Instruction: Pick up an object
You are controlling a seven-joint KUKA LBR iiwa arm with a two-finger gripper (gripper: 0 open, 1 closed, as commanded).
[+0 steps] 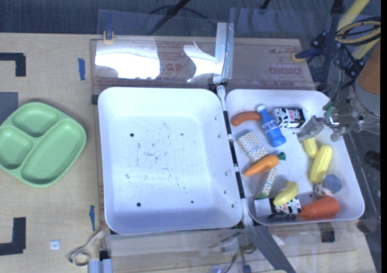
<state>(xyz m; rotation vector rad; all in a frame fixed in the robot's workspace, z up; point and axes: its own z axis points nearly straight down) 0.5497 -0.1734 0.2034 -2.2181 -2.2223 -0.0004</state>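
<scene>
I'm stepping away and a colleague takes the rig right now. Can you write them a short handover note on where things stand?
Pincer: over the right bin, near its upper right; I cannot tell whether it is open or shut, and nothing shows held in it.
Things: all in the right bin, among them the blue bottle, carrot, corn cob and orange sausage.
Left bin: white with faint blue marks.
Done: no object lifted.
Left: grasp one and raise it.
</scene>
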